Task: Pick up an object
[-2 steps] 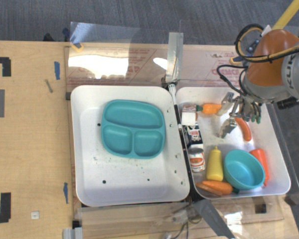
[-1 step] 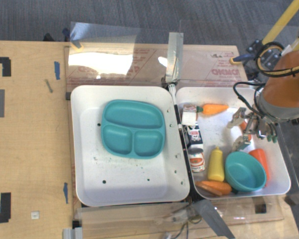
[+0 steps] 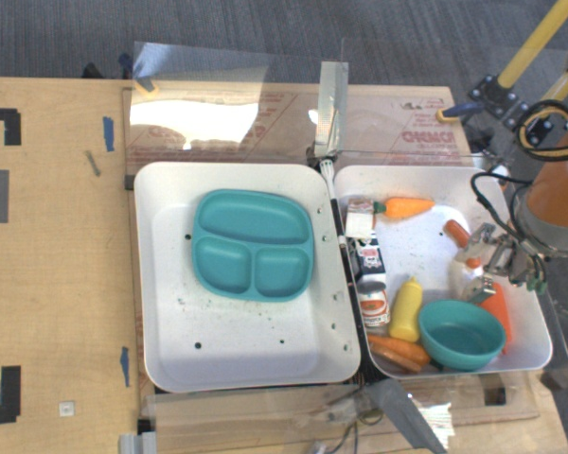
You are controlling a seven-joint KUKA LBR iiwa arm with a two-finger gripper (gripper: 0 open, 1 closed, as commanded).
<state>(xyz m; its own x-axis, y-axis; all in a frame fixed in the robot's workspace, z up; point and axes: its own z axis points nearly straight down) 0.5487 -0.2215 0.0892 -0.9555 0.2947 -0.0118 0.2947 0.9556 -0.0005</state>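
Camera view: the gripper (image 3: 481, 258) hangs low over the right bin (image 3: 426, 180), near its right wall; whether its fingers are spread or closed cannot be told (the metal parts blur together). Just left of the fingers lies a small red-orange piece (image 3: 456, 232), and below them an orange carrot (image 3: 498, 310) touches the teal bowl (image 3: 462, 334). Further left stand a yellow bottle (image 3: 407, 308), a second carrot (image 3: 408, 207) and some packets (image 3: 367, 258). The left bin (image 3: 161, 282), well apart from the fingers, holds a teal divided plate (image 3: 253, 244).
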